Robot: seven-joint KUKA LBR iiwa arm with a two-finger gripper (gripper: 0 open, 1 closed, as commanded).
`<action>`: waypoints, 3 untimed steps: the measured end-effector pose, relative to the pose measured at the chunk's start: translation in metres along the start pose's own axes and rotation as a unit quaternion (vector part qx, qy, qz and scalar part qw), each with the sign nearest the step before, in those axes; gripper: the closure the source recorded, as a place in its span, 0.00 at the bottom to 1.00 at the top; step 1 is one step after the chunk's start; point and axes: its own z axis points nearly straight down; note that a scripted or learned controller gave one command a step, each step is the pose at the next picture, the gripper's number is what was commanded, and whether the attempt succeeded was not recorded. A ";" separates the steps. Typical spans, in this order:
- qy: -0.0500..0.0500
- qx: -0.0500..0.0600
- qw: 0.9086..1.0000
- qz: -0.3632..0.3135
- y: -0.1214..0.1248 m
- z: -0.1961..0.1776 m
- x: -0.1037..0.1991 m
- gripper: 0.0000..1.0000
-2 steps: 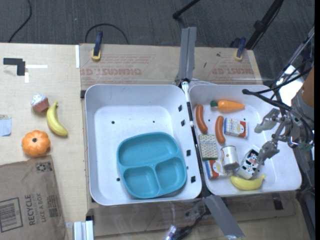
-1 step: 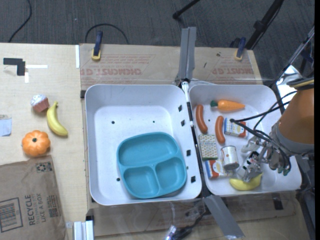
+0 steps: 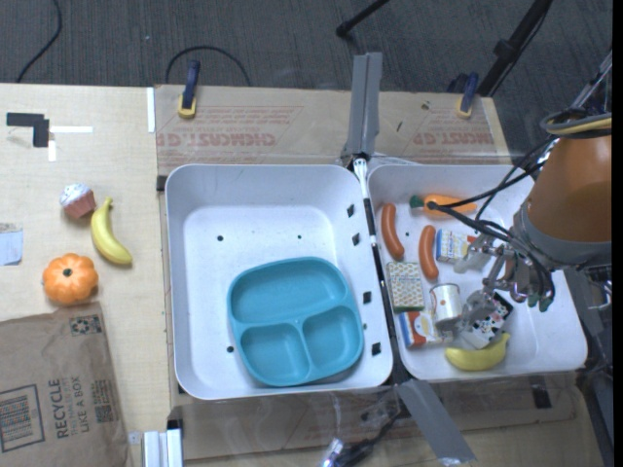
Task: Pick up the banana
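A yellow banana (image 3: 477, 356) lies near the front edge of the right bin (image 3: 560, 353). My gripper (image 3: 481, 319) hangs just above and behind it, low in the bin, among the clutter next to a silver can (image 3: 446, 302). The banana lies on the bin floor in front of the gripper. The grey arm with its orange band (image 3: 582, 188) reaches in from the right. A second banana (image 3: 109, 233) lies on the bench far left, outside the bins.
The right bin also holds two sausages (image 3: 391, 232), a carrot (image 3: 448, 202), a speckled block (image 3: 405, 285) and a small packet (image 3: 451, 245). A blue divided plate (image 3: 295, 319) sits in the left bin (image 3: 195, 261). A small pumpkin (image 3: 70, 278) and a cupcake (image 3: 78, 200) sit on the left bench.
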 end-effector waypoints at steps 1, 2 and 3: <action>-0.001 0.000 0.990 -0.138 -0.049 -0.049 0.013 0.00; 0.001 0.000 0.974 -0.227 -0.069 0.011 0.007 0.00; 0.000 -0.001 0.974 -0.225 -0.068 0.002 0.006 1.00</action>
